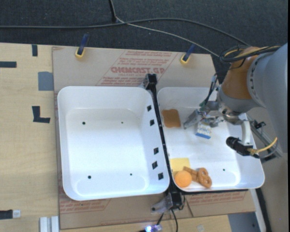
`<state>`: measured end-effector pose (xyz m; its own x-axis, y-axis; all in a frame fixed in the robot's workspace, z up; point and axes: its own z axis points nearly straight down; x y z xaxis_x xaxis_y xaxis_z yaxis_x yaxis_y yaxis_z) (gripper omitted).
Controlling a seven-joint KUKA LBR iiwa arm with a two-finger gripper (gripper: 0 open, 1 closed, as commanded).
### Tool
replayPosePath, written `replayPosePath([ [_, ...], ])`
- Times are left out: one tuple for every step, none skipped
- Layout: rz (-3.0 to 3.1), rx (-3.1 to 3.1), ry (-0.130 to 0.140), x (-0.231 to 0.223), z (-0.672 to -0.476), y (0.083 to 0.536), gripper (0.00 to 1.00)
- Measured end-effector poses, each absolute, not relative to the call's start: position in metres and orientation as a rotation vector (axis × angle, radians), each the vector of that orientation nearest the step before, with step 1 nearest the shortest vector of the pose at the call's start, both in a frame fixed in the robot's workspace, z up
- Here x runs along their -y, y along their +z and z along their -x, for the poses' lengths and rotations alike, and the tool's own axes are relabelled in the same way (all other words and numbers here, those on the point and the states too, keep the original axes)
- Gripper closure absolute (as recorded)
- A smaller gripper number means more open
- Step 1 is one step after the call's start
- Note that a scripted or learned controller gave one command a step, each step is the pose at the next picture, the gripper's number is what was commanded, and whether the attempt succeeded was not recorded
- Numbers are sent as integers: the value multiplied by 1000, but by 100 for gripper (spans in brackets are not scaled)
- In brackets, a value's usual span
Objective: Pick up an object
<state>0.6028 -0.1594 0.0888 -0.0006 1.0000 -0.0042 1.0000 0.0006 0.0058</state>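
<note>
Dark carpet fills the far background, crossed by a thin black cable. Nearer lies a wooden bench with black tape marks, and on it a cardboard sheet printed in red, pinned at its far edge by two yellow-and-blue clamps. Two shallow white bins rest side by side on the cardboard, joined along the middle by a row of black clips.

Over on the left, the left bin shows a bare white floor with a few small dark holes. Its neighbour, the right bin, holds several things. A brown toast-like slab lies near the dividing wall, toward the far side. At the near edge sit a yellow square, an orange ball just beside it, and a brown pretzel-shaped piece touching or almost touching the ball.

From the right, the grey arm with its orange band reaches over the right bin. Its gripper hangs low above the bin's middle, and a small white-and-blue packet sits right at its tip, well apart from the toast slab and the near-edge group. Whether the fingers are spread or pressed together, and whether they pinch the packet, I cannot tell.
</note>
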Motion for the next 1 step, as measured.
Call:
replayPosePath([
  [-2209,-2218,5,121,-644,90,0],
])
